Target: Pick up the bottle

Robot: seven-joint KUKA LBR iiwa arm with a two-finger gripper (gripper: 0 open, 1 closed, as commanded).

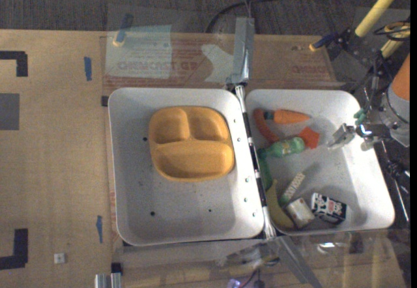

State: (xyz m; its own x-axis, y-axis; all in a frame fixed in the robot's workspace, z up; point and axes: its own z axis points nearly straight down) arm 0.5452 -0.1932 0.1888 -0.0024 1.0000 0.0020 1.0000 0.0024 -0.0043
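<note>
The jaws (348, 135) hang over the right bin (365, 182) near its right wall, in the upper half of that bin, at the end of the grey arm (394, 107) with its orange band, which comes in across the tabletop's right edge; whether they are spread or pressed together I cannot tell, since the metal parts blur into each other, and nothing is seen between them. The bottle (285, 147), green and lying on its side, rests on the floor of the right bin towards its left wall, well apart from the jaws, with bare white floor between them. Just above the bottle lies a toy carrot (292, 116), orange with a green end, and a red-orange piece (310, 138) touches the bottle's right end. Near the front wall of the same bin sit a yellow curved piece (277, 205), a small pale block (300, 212) and a small black-and-white carton (328, 207), close together. The left bin (130, 215) carries a yellow divided plate (191, 143) with three compartments, set towards that bin's back wall. On the tabletop (52, 150) behind the left bin lies a clear plastic sheet (140, 52) held with blue tape.
</note>
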